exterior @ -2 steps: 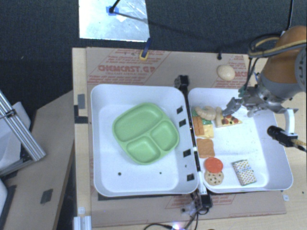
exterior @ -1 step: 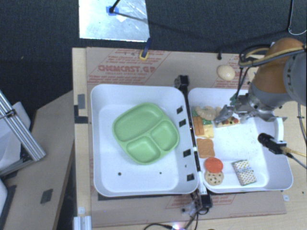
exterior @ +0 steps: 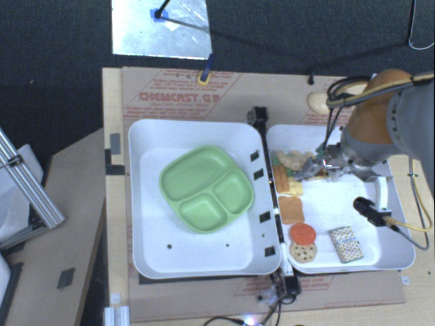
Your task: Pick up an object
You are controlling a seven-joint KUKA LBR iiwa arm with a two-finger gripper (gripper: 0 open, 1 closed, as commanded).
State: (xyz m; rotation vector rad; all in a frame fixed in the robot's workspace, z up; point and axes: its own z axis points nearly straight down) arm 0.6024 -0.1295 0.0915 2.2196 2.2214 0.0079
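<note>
The jaws [exterior: 314, 168] hang low in the right bin [exterior: 397, 250] beside a pale crinkly snack [exterior: 292, 159], and nobody can tell if they are apart. It looks light and crumbly, so a soft pinch across its middle seems best

— What do you have on the bench?

— I see two white bins; the left bin [exterior: 146, 202] holds a green divided plate [exterior: 206, 189]; the right bin [exterior: 394, 246] holds a cookie [exterior: 302, 252], a red disc [exterior: 303, 234] and a patterned packet [exterior: 346, 244].

— And the arm?

— My gripper [exterior: 314, 167] sits low over the right bin's far end, beside a pale crinkled item [exterior: 291, 159].
</note>
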